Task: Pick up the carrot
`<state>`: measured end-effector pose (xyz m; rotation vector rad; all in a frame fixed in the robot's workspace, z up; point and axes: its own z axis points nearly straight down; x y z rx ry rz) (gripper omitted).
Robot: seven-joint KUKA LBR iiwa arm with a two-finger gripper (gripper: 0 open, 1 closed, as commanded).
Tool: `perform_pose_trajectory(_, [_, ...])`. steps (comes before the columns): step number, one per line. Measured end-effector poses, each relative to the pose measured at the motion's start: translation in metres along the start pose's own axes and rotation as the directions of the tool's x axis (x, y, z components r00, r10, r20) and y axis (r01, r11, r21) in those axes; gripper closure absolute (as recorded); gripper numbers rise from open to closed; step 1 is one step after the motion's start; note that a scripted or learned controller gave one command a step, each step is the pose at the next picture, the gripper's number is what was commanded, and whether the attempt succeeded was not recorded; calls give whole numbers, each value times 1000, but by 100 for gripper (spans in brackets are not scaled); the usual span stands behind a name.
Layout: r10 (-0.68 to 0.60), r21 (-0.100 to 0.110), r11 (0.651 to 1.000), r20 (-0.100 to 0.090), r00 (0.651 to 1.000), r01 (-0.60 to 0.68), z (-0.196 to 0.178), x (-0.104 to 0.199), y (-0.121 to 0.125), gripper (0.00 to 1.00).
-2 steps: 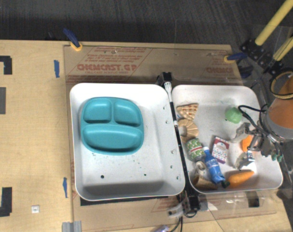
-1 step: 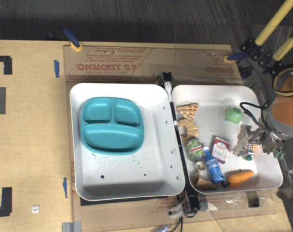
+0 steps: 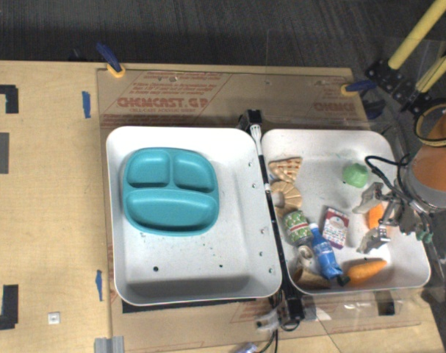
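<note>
Camera view: two white bins side by side on the counter (image 3: 46,197). Left bin (image 3: 134,271) carries a teal divided plate (image 3: 171,190), sitting toward its far-left part. Right bin (image 3: 318,145) is the cluttered one.

Carrot (image 3: 367,271) lies near the front-right corner of the right bin, roughly horizontal, orange w/ a darker left tip. Just left of it, touching or nearly so, is a blue bottle (image 3: 325,256) lying at a slant, cap end toward the bin's middle. Near the bottle's upper end: a green-labelled can (image 3: 296,226) and a small red-and-white packet (image 3: 335,226). Farther back along the left wall: a waffle-like piece (image 3: 285,169) and a tan, shell-like item (image 3: 287,195). A green ball-ish thing (image 3: 355,173) sits toward the back, well apart from the carrot.

Hand (image 3: 375,230) comes in from the right w/ the arm's orange band (image 3: 432,168) behind it, black cable looping over. It sits above the bin's right-mid area, just behind the carrot, not on it. Fingers (image 3: 372,240) point down-left; a small orange bit shows among the hand's parts, can't tell what it is. Can't tell how wide the fingers are spread; nothing clearly between them. Closest obstacle to the carrot is the bottle at its left end; bin's front wall runs just beside it.
</note>
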<state>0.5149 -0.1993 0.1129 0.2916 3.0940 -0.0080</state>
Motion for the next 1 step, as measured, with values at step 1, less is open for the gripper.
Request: perform_pose_trajectory(1, [72,-1,997,-23,997,-72,23,12,-3,0])
